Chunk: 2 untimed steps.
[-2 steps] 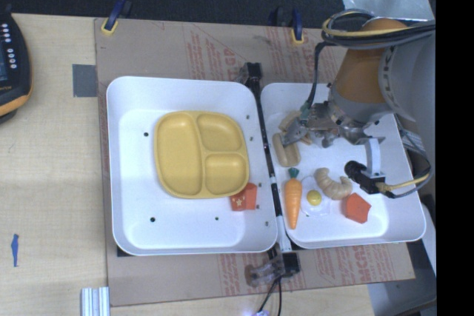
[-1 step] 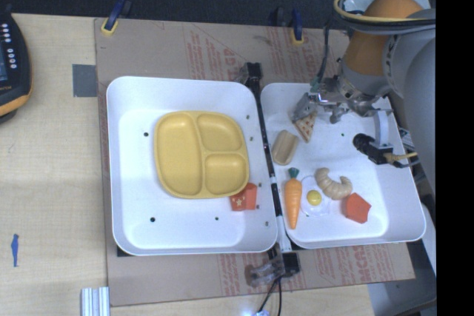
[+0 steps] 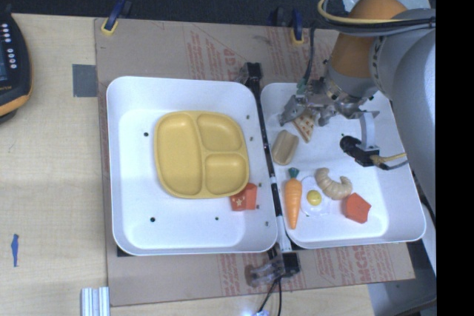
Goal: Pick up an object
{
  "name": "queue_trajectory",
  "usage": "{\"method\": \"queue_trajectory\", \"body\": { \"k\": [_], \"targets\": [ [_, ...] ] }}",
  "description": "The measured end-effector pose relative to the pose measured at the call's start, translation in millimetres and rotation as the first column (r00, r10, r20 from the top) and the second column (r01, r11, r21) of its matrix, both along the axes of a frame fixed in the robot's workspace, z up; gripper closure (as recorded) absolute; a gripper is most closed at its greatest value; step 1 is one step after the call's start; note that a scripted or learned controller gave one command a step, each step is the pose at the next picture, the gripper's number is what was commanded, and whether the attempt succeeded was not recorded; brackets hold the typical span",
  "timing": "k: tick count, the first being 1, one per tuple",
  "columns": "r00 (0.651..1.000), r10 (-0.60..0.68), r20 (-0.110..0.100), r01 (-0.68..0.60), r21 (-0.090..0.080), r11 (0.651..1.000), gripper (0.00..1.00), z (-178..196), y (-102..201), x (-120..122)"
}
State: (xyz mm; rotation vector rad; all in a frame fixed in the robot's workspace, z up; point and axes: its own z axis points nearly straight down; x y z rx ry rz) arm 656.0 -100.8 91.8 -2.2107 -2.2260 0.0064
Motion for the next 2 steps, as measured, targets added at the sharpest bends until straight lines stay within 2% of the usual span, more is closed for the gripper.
{"method": "queue_trajectory", "body": {
  "k": [1,2],
  "targets": [
    [1.000,0.001,-0.002,-0.001,-0.001,1.000,1.00,11,-2,0],
    [1.000,0.001,0.008,-0.001,0.002,1.000,1.00,106,46,-45]
  ]
}}
